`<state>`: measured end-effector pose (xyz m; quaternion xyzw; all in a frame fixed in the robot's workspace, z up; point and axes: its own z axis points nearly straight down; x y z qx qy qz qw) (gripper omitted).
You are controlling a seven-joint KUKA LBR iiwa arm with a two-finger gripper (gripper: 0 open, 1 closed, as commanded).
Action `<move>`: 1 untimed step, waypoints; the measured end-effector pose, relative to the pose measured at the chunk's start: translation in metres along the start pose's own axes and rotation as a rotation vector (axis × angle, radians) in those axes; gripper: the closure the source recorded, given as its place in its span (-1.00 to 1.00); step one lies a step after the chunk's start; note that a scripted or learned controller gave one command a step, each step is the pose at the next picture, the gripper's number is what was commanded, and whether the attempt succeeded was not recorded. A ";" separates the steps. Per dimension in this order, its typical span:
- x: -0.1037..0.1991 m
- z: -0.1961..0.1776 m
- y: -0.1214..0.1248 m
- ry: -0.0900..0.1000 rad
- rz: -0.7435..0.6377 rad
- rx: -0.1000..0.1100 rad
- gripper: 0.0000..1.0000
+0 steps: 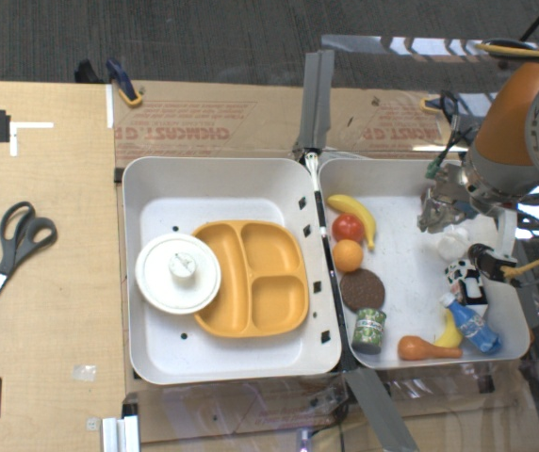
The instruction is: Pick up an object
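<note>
The right bin (397, 182) holds the candidates; the arm (524, 111) hangs over its far right side. The tool (442, 213) points down there; whether it is wide or narrow I cannot tell. Just nearward of it lies a small white object (452, 245), the closest target. The banana (354, 217) lies well to the left, its long axis running far-left to near-right.

From my remote station: arm (524, 111) cut off at the right edge | gripper (439, 217) too blurred to read | white lid (178, 271) hides the yellow tray's (251, 281) left side | small white object (452, 245) under the wrist too indistinct to name | scissors (10, 252) tips run off the left edge.
</note>
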<state>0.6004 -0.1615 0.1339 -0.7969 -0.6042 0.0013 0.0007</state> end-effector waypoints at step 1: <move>0.074 0.042 0.005 0.001 0.283 -0.001 1.00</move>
